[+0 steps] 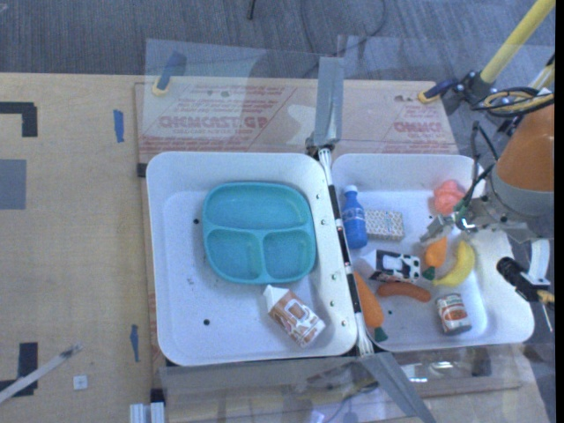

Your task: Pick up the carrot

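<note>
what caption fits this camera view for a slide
Arm's gripper over the right bin, apart from the carrot by the divider; teal tray in left bin.

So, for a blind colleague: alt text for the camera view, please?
An orange toy carrot lies at the right white bin's left edge; the robot's pincer hovers above toys further right. The left white bin holds a turquoise divided plate.

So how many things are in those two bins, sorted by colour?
Teal: 1, tray
Blue: 1, bottle
Orange or pink: 4, carrot, sausage, small orange piece, pink lump
Yellow: 1, banana
Brown or patterned: 4, carton, can, speckled box, black-and-white toy
Total: 11
</note>
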You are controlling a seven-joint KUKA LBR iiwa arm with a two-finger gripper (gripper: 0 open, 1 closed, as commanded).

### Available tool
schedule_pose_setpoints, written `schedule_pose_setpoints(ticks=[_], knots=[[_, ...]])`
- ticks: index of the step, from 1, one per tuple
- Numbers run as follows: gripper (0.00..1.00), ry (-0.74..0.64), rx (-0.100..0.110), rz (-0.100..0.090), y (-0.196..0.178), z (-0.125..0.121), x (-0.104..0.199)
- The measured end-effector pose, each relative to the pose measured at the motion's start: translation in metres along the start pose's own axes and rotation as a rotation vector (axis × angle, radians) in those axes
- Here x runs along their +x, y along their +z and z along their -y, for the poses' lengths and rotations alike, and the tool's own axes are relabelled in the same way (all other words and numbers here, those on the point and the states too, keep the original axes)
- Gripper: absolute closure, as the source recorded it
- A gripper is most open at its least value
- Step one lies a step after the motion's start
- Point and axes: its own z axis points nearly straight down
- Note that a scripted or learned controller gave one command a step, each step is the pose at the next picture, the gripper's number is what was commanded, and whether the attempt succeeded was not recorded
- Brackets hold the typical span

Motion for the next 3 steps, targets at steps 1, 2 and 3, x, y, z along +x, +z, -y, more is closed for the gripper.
schedule_pose_setpoints(ticks=[1,2,3], knots=[[1.00,0.004,-0.005,0.004,-0.012,0.000,-0.003],[1.00,0.127,0.002,0.002,0.001,-0.013,-0.018],[1.00,0.135,0.004,0.004,-0.097,-0.035,0.044]])
